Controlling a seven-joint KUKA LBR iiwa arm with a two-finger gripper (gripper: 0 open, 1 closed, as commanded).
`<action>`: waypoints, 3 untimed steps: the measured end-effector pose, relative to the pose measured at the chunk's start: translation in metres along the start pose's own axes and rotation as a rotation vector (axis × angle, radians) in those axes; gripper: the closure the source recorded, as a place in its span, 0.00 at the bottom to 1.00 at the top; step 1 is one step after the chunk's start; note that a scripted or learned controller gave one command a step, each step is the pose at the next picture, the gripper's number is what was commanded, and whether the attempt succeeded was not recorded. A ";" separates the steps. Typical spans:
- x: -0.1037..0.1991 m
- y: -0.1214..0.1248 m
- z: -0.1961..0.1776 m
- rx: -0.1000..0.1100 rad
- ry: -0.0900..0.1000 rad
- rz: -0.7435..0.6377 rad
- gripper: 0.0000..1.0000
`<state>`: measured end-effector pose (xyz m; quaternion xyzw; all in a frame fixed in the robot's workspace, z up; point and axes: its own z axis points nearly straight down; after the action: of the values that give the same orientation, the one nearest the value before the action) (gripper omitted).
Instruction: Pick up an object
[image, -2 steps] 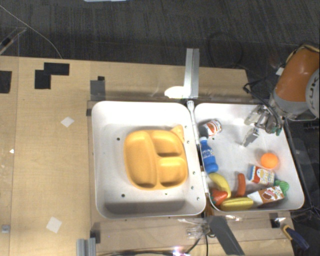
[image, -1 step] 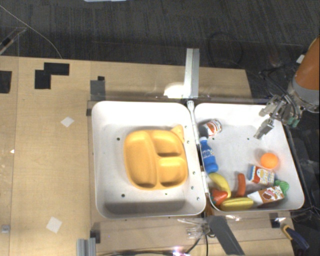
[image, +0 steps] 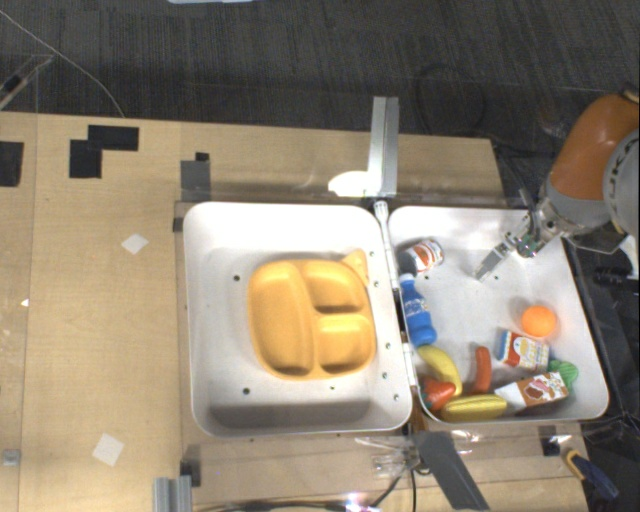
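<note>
Pincer (image: 490, 262) state: we cannot tell | orange ball (image: 540, 320), right bin's right edge: we judge light, slick; grip across middle

Two white bins sit side by side on the bench (image: 90, 330). The left bin (image: 215, 400) holds a yellow tray (image: 305, 315) with compartments. In the right bin (image: 590, 395), a can (image: 424, 255) and a blue bottle (image: 415, 312) lie along the left wall. Two bananas (image: 455, 385), a red sausage (image: 483, 368), an orange (image: 540, 320) and two cartons (image: 532, 372) crowd the near right corner. The gripper (image: 490, 265) hangs over bare floor near the far wall, apart from every object; its fingers look close together, though too small to judge.
</note>
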<state>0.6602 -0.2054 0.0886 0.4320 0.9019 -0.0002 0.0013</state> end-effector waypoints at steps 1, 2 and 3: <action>0.090 -0.062 -0.001 -0.006 -0.005 -0.027 0.00; 0.041 -0.026 0.000 -0.006 -0.007 -0.118 0.00; 0.002 0.000 -0.001 -0.003 -0.002 -0.084 0.00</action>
<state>0.6586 -0.2036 0.0893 0.3938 0.9192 0.0009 0.0028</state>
